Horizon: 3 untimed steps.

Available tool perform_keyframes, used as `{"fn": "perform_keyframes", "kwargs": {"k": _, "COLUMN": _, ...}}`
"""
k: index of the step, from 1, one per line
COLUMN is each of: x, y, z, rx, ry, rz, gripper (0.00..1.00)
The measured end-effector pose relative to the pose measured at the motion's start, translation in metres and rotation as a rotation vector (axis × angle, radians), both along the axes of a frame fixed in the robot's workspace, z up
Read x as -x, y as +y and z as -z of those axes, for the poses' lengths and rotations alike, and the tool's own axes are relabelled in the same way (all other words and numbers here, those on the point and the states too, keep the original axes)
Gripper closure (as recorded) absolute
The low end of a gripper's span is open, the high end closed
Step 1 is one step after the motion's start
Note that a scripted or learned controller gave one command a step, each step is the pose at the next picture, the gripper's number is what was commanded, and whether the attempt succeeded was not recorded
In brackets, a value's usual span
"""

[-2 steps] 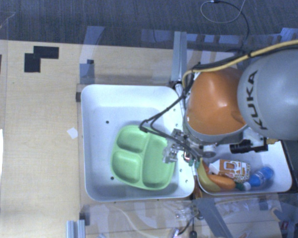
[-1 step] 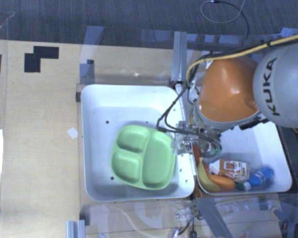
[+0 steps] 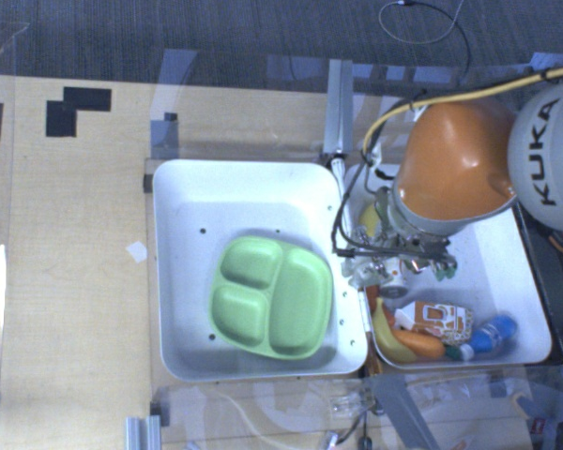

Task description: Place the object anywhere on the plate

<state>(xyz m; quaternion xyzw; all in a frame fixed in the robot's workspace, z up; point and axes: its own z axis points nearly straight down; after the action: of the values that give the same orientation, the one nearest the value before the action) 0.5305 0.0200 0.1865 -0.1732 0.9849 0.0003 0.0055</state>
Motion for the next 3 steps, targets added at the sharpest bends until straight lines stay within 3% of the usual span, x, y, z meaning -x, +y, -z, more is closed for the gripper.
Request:
{"fn": "perform_keyframes", "kwargs": {"k": 1, "x": 0.004, "y": 0.057, "z": 0.000, "rx": 0.001, "ry": 0.000, "rz": -0.282, "gripper": 1.00}}
{"fn": "perform_keyframes", "kwargs": {"k": 2, "x": -0.041, "y": 0.005, "z": -0.015, "rx": 0.003, "ry": -0.003, "rz": -0.332, "gripper": 1.00}}
{"fn": "perform_keyframes", "kwargs": {"k": 3, "x": -0.064, "y": -0.001, "z": -0.021, "rx": 0.004, "ry": -0.005, "rz": -0.525, "gripper": 1.00}}
